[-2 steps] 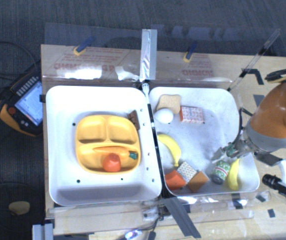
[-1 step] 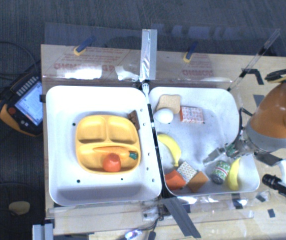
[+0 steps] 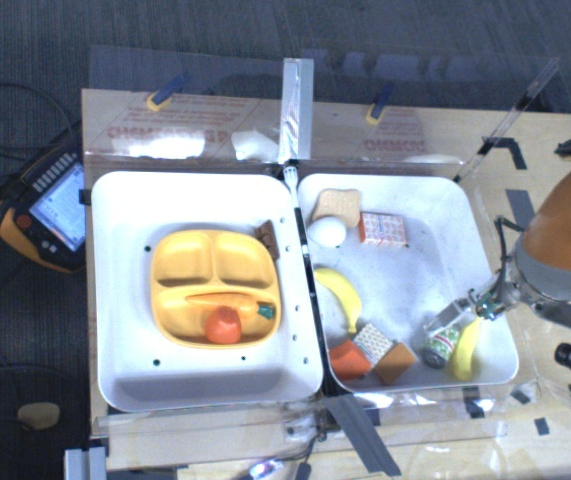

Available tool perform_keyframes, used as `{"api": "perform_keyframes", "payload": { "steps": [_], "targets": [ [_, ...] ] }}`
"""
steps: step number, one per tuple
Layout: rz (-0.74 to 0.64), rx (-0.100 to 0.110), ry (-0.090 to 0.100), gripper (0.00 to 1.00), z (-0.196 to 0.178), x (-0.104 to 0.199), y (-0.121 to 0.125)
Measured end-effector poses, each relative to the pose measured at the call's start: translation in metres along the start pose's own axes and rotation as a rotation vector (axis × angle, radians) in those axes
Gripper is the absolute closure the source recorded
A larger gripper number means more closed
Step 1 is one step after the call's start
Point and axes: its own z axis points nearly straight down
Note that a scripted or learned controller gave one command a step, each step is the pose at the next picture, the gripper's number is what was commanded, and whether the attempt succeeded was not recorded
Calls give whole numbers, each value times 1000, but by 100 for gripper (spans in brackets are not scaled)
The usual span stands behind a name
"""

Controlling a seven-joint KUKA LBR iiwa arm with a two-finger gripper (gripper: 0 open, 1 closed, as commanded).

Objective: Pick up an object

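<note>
My gripper (image 3: 482,305) is low over the right bin (image 3: 435,198), near its right wall, below the grey wrist and orange band. Just beneath and left of it lie a small can with a green label (image 3: 442,340) and a yellow banana-like piece (image 3: 465,350); the gripper's tip seems to touch or overlap them. Elsewhere in this bin are a bread slice (image 3: 337,205), a white egg (image 3: 327,232), a red and white box (image 3: 383,228), a banana (image 3: 341,294), a red block (image 3: 348,359), a checkered piece (image 3: 372,340) and a brown block (image 3: 396,362).
The left bin (image 3: 125,368) holds a yellow divided tray (image 3: 215,268) with a red tomato (image 3: 224,325) and a small carrot (image 3: 265,311) on it. A dark object (image 3: 267,236) lies by the tray's upper right corner. A ridge (image 3: 303,298) separates the bins.
</note>
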Motion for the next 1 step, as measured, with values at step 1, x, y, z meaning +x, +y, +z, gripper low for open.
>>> {"api": "perform_keyframes", "payload": {
  "steps": [1],
  "targets": [
    [-113, -1, 2, 0, -20, 9, 80]
  ]
}}
